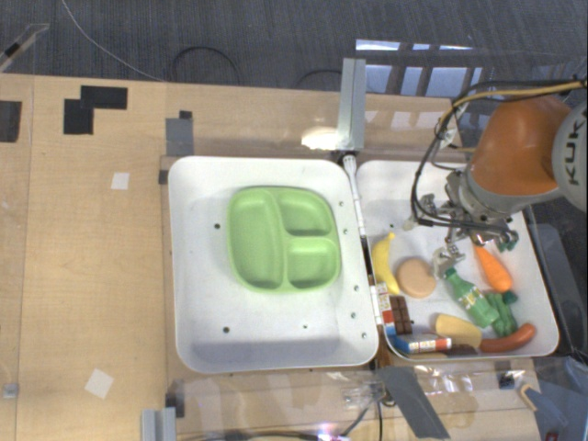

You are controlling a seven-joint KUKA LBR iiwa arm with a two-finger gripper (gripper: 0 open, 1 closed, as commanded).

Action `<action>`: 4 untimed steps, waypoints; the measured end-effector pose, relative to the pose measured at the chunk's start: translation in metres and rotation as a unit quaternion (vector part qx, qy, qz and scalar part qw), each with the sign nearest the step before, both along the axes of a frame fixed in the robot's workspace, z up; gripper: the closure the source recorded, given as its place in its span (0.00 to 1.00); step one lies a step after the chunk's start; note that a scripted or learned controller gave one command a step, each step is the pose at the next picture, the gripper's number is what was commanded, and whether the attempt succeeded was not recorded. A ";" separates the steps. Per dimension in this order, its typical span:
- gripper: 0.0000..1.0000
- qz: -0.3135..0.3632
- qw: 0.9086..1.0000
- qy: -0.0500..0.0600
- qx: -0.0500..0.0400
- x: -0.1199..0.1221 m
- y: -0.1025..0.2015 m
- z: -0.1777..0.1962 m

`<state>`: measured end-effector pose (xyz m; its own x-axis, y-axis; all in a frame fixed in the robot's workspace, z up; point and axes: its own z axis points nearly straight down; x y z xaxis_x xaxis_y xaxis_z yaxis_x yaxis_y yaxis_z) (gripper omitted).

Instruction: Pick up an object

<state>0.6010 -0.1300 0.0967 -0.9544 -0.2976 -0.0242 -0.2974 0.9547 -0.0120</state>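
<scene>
Two white bins sit side by side. The left bin (197,338) holds a green tray (281,238). The right bin (386,186) holds toy food. The arm (514,150) hangs over the right bin, wrist pointing down. It looks like the reach stage: nothing is lifted. Its gripper (448,263) hovers just above a green bottle (473,299), between a round bun (416,278) and a carrot (493,267). Next it must drop and close on one. Jaw state: cannot tell.

A dark grey carpet (230,16) is seen along the top of the frame, with a pale wooden bench (83,274) spread below it.
</scene>
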 end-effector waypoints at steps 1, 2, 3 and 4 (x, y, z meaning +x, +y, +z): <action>0.00 0.067 0.998 0.000 -0.001 -0.023 -0.025 0.000; 0.00 0.046 0.999 -0.002 -0.002 -0.080 -0.016 -0.001; 0.00 -0.001 1.000 0.001 0.000 -0.036 -0.070 -0.001; 0.00 -0.056 0.998 -0.002 0.001 -0.045 -0.076 -0.001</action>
